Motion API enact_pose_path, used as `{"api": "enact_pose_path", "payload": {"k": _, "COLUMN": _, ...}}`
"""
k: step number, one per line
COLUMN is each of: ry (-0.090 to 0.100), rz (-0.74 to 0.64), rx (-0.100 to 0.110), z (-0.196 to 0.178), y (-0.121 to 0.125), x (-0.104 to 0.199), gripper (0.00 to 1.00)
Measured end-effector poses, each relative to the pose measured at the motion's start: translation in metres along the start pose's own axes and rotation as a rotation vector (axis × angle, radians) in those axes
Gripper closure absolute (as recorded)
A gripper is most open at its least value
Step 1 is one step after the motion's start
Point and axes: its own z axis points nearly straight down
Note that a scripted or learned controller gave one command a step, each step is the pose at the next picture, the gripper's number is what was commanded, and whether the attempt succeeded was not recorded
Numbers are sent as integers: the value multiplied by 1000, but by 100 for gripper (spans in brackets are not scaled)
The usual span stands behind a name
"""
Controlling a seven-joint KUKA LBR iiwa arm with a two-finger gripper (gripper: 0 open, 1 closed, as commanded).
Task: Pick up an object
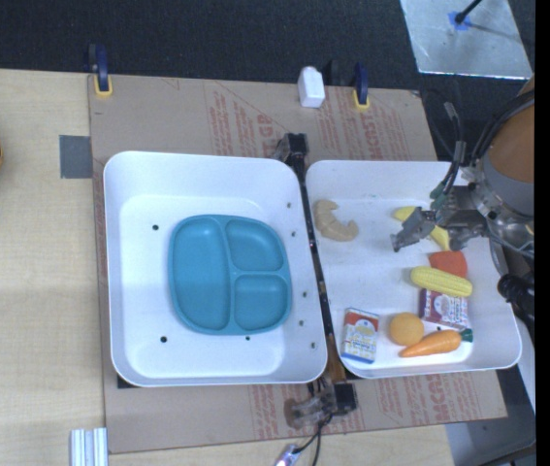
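Bench inventory, as I logged it from my remote station.

Left bin (119,260): I counted one blue divided plate (229,273), three compartments, lying flat near the middle.

Right bin (372,178): I counted several toy foods. A beige pastry piece (335,220) lay near the upper left corner, apart from the rest. A yellow banana (412,214) sat by the upper right, partly covered by the gripper (412,234). A red piece (448,262) lay just below the gripper, with a corn cob (441,281) across its lower edge. Under the corn I noted a small purple-and-white packet (444,309). Along the bottom edge: a small red-and-white carton (360,336), an orange ball (406,328) just beside it, and a carrot (433,344) touching the ball's lower right.

Arm: it entered from the right, with the gripper low over the right bin's upper right area, just above the banana. I could not tell how far apart the fingers stood; nothing was visibly held between them.
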Motion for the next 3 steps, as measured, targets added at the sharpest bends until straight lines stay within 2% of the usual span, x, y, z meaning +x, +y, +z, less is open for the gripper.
{"api": "enact_pose_path", "payload": {"k": 1, "ry": -2, "rz": 1, "rx": 0, "z": 56, "y": -14, "x": -58, "gripper": 0}}
{"api": "enact_pose_path", "payload": {"k": 2, "ry": -4, "rz": -1, "rx": -9, "z": 147, "y": -29, "x": -60, "gripper": 0}}
{"api": "enact_pose_path", "payload": {"k": 3, "ry": -1, "rz": -2, "rx": -2, "z": 149, "y": 26, "x": -30, "gripper": 0}}
